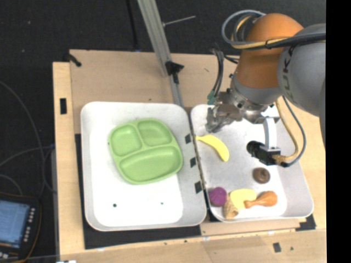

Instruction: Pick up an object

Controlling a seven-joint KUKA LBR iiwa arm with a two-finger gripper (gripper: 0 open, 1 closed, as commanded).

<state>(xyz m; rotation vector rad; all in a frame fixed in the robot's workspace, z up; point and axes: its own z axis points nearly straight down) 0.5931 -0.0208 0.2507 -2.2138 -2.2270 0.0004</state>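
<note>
Camera view: end effector (fingers seemingly empty) hovers above banana.

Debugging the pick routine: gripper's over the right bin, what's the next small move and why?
Probably a short shift toward the banana, then straight down. The gripper hangs above the right bin's upper-left corner, just up-view of the banana, with nothing seen between its fingers. The banana lies alone on bare bin floor, while the other toys cluster along the bottom edge, so it looks like the nearest, least crowded target.
</note>
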